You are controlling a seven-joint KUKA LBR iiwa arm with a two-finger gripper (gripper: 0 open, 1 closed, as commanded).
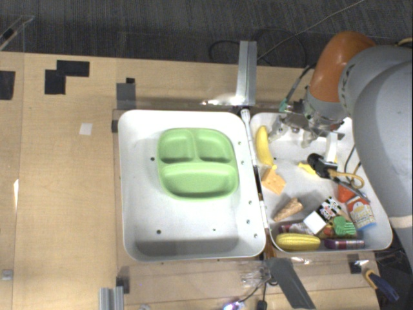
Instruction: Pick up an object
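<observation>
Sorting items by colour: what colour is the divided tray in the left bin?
Light green, seen clearly in the camera view: the divided tray in the left bin.

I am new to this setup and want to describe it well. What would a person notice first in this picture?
The eye goes first to the green divided plate, lying alone in the left bin. Next comes the large grey arm with its orange band, entering from the right, its gripper above the right bin. That bin holds crowded small things, among them a yellow banana by its left wall.
</observation>
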